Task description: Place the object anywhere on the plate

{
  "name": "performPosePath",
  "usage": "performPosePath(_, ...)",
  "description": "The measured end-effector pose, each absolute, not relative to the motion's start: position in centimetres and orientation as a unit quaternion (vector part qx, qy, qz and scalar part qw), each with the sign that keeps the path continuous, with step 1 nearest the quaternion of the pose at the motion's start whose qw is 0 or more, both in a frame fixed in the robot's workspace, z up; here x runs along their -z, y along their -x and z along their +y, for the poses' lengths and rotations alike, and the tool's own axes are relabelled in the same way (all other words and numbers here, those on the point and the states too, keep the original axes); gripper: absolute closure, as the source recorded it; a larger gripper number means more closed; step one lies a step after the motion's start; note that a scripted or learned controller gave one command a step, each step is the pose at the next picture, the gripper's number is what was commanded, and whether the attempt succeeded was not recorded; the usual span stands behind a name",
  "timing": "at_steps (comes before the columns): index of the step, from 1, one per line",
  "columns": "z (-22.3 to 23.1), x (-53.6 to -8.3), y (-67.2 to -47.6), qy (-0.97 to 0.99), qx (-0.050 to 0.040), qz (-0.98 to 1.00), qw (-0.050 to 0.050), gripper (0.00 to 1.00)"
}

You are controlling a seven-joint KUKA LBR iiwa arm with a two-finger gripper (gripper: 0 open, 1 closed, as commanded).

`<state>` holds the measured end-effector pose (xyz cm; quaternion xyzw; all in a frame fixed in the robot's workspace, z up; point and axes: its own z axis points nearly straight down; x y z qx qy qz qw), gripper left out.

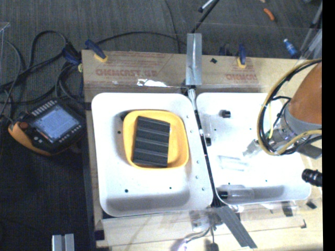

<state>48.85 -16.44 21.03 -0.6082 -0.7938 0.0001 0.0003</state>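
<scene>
Block (152, 140), dark and ribbed, lies on the yellow plate (180, 140) in the left bin (104, 140).

Farthest left, a handheld control pad (49, 125) sits on dark carpet (36, 208) with black cables (42, 61) looping toward the wooden desk (131, 67). The plate sits in the left bin's middle; the right bin (235, 129) holds a small black piece (225, 114) and clear plastic bits (233, 162). The arm (309, 106) hangs over its right edge; whether the gripper is open or closed cannot be told.

A wooden tabletop (157, 67) carries two shallow white bins side by side, the left bin (104, 140) and the right bin (246, 103) touching at its middle. Blue clamps (96, 49) grip the tabletop's far edge.
</scene>
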Motion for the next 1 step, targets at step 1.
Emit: performPosePath(1, -16.44, -21.03, -48.85, 0.608, -0.0002, -0.794, 0.0, 0.0)
